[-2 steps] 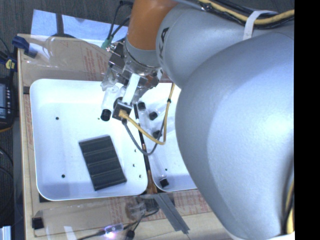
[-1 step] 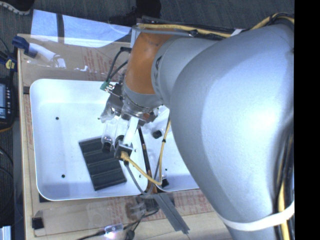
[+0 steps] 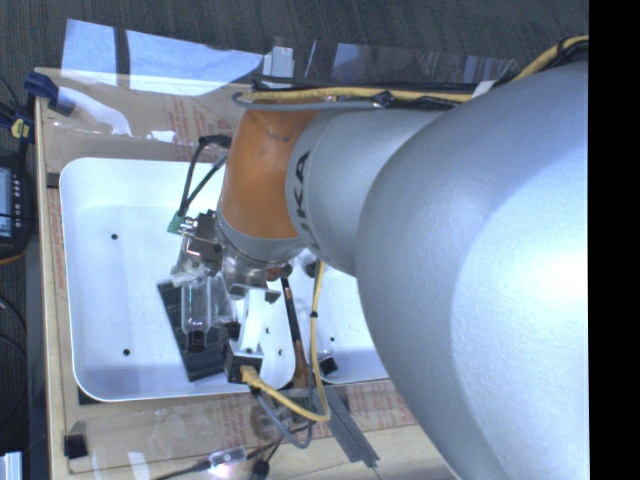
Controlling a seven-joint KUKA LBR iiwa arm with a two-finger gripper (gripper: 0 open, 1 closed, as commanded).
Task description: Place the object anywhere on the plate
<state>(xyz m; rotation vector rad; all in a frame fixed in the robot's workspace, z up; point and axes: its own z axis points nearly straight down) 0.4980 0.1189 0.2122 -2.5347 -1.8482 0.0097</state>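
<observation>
My gripper [image 3: 203, 308] hangs low over the front middle of the left white bin [image 3: 100, 258], under the orange wrist band [image 3: 262, 183]. Right beneath it lies a dark, flat, roughly rectangular thing [image 3: 188, 346], tilted on the bin floor; the gripper body covers its upper part. I cannot tell whether this dark thing is the plate or the object. I see nothing clearly held in the gripper. The grey arm [image 3: 450, 258] hides the right bin almost entirely.
The left bin's floor shows a few small dark dots [image 3: 114, 236]. Yellow and black cables [image 3: 300, 368] trail from the wrist over the bin's front rim. A brown bench border [image 3: 130, 133] and blue-white sheet [image 3: 150, 56] lie behind the bins.
</observation>
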